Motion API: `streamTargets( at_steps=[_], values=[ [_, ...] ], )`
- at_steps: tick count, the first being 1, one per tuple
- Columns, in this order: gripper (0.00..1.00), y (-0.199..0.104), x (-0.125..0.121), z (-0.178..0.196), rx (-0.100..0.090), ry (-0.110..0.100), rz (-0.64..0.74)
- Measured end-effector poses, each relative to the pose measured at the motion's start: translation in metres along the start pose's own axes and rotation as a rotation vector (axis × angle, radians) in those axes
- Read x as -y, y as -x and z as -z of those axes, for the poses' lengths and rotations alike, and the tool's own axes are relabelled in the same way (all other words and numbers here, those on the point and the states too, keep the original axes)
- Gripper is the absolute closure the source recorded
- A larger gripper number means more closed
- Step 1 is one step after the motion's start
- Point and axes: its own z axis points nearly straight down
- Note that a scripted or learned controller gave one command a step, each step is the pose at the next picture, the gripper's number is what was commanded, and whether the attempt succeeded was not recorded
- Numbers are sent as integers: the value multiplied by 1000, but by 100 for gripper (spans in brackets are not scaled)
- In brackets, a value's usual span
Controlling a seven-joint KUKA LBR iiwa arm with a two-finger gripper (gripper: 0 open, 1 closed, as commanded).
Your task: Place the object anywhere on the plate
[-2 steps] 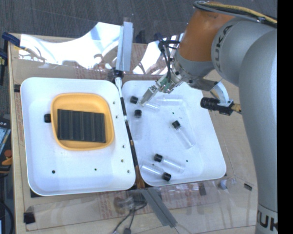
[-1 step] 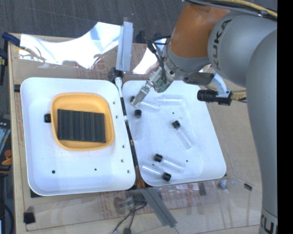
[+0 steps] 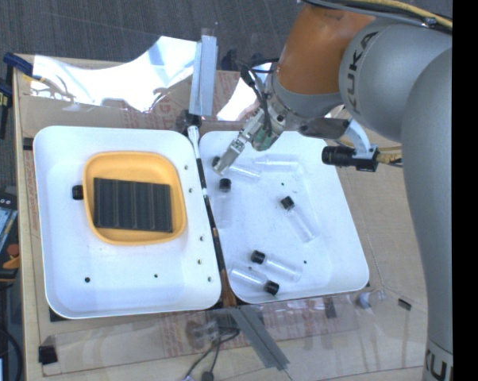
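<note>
At the upper centre of the frame we see our gripper [image 3: 227, 159] hanging over the right bin [image 3: 346, 236], whether open or closed we cannot tell, ready to pick 1 clear vial [image 3: 264, 168] for the yellow plate [image 3: 132, 169].

Glossy white plastic bins [image 3: 56, 284] sit on a wooden counter [image 3: 144, 344]; the yellow plate [image 3: 104, 169] looks smooth plastic, its dark ribbed insert [image 3: 134, 203] matt; clear glassy vials [image 3: 259, 279] gleam

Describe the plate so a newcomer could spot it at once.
Look at the left bin of the two white ones. In its upper middle sits the plate, a rounded yellow-orange square carrying a dark ribbed slab. It is the one coloured thing there; the right bin holds clear vials with black caps.
</note>
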Motion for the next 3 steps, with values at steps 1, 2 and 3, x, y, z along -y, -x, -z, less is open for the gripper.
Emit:
streamTargets(
  at_steps=[1, 2, 3],
  values=[
    [0, -29, 1, -6, -2, -1, 324],
    [0, -1, -18, -14, 3, 1, 663],
    [0, -1, -17, -14, 3, 1, 662]
  ],
)
